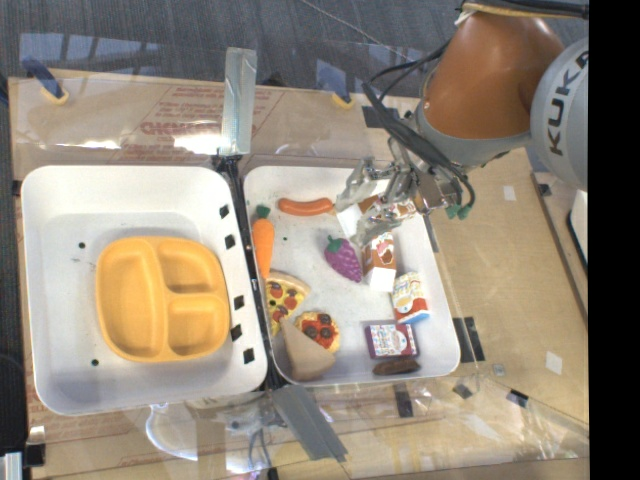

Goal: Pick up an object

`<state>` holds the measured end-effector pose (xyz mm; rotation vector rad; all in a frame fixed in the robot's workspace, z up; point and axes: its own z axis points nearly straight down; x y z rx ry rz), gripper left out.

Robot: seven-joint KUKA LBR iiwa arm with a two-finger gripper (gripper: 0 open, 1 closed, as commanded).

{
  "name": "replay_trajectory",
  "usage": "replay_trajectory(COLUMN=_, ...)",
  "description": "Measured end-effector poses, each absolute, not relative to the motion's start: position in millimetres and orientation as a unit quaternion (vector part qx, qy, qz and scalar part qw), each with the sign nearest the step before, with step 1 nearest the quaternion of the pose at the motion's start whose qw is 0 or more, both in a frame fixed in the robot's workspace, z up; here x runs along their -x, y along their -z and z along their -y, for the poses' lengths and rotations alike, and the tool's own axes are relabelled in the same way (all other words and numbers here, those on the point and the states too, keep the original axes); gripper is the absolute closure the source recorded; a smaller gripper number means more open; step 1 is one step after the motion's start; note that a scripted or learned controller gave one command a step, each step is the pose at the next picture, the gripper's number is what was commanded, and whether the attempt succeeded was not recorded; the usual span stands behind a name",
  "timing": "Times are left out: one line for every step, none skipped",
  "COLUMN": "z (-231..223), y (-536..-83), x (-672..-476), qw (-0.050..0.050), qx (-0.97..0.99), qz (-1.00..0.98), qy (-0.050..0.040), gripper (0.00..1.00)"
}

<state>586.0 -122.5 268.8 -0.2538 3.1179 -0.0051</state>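
Gripper (372, 200) fingers sit in a tangle of metal and cable over the right bin's (440, 298) upper corner; can't tell open or shut, or whether anything's between them. Brown-and-white carton (380, 253) partly covered by the gripper at its top. Arm (500, 68) cut off by top and right picture edges. Packet labels, purple one (390, 340) and the small bottle (408, 298), too small to read. Dark item (397, 367) at the bin's near edge too small to identify. Pizza slice (283, 298) partly hidden by the bin wall. Printing on the cardboard (185, 118) behind the bins blurred under plastic film.
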Motion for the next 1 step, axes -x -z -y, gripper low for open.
replay_trajectory(z=127.0, y=-284.0, x=-620.9, qw=0.002, qx=-0.045, qz=-0.999, qy=0.0009, gripper=1.00)
